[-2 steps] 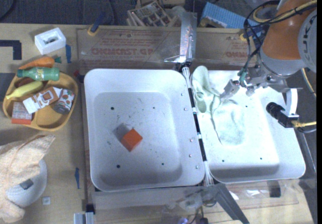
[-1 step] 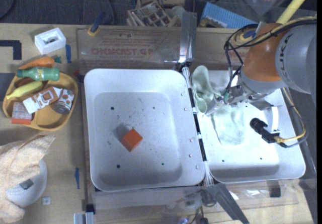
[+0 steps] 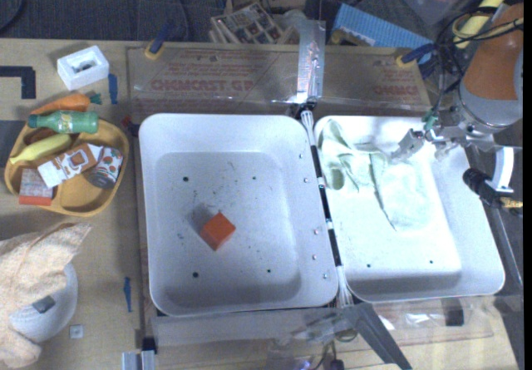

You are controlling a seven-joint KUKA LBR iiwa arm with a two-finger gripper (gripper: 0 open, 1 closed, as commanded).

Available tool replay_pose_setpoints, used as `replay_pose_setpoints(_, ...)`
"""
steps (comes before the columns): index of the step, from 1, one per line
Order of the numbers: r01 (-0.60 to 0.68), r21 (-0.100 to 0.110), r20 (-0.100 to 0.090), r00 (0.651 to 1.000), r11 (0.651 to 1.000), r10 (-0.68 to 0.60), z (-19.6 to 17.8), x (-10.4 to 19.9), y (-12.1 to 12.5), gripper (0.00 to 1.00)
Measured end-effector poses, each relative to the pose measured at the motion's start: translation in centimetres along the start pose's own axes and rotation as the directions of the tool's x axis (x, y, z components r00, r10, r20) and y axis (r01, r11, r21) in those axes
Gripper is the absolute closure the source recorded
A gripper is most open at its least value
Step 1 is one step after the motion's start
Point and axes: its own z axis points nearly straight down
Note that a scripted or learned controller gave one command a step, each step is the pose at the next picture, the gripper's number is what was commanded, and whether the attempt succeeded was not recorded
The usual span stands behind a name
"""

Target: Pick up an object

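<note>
Camera view, from above and at a slant, gives you two white bins side by side on the tabletop [image 3: 108,343]. Your left bin [image 3: 166,144] holds one orange block [image 3: 219,230], lying a little left of the bin's middle and turned corner-on, with a small shadow at its upper left. Fine dark specks are scattered over the floor around it.

Your right bin [image 3: 465,277] holds a pale green cloth [image 3: 378,181], crumpled and spread across the upper half, its left end bunched close to the wall shared with the other bin.

You see the arm [image 3: 490,77] come in from the right, grey with an orange band. Its claw [image 3: 409,146] sits low over the upper part of the right bin, at the cloth's top edge. You cannot tell how far it is open, or whether it has any of the cloth.

A yellow bowl [image 3: 83,198] of toy food sits left of the bins, well apart from the block.
</note>
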Motion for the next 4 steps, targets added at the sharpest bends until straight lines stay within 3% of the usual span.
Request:
replay_pose_setpoints(1, 0.076, -0.007, 0.002, 0.997, 0.997, -0.076, 5.0, 4.8, 0.9, 0.00)
replay_pose_setpoints(2, 0.113, -0.005, 0.003, 0.994, 0.994, -0.113, 5.1, 8.7, 4.4, 0.00)
replay_pose_setpoints(3, -0.012, -0.001, 0.000, 1.000, 1.000, 0.012, 1.8, 3.8, 3.5, 0.00)
replay_pose_setpoints(4, 0.081, -0.011, 0.001, 0.997, 0.997, -0.081, 4.9, 3.8, -0.1, 0.00)
